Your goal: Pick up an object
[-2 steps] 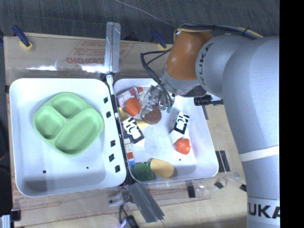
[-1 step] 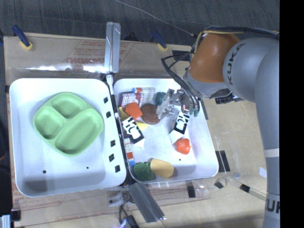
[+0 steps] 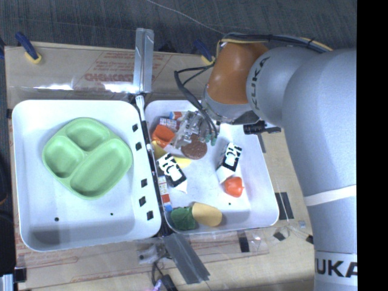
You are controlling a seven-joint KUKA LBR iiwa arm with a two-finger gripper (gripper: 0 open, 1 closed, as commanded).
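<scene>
Likeliest pick is the brown round disc (image 3: 195, 149) – flat, dull, sitting in the upper middle of the right bin (image 3: 257, 180), right under the gripper (image 3: 194, 129). Can't tell if the gripper is wide or narrow, or touching it. The left bin (image 3: 36, 211), flush against the right bin's left wall, holds a smooth green three-section plate (image 3: 88, 156). The right bin's own clutter – a white bottle (image 3: 228, 161) with black lettering and a red-orange cap at its centre, a rounded yellow lump (image 3: 207, 214) at its bottom edge.
</scene>
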